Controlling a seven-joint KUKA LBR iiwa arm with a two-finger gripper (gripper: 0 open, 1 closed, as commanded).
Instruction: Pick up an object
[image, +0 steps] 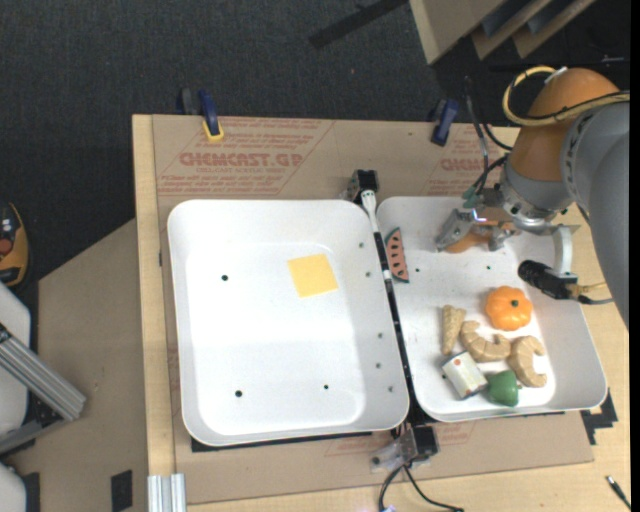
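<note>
My gripper (463, 232) hangs low over the far part of the right bin (575, 385), with the grey arm and its orange band reaching in from the right. Something brownish shows at the gripper's tip, and I cannot make out what it is. In the near half of this bin lie an orange pumpkin (508, 307), a tan bread stick (452, 327), two curled pastry pieces (486, 347) (529, 360), a small white block (464, 376) and a green pepper (502, 389). A watermelon slice (396, 255) rests against the bin's left wall, left of the gripper.
The left bin (200, 400) holds a flat yellow square (312, 274) near its middle. A black divider strip (385, 290) runs between the two bins. Blue clamps (207, 108) (445, 118) hold the cardboard base at the far edge.
</note>
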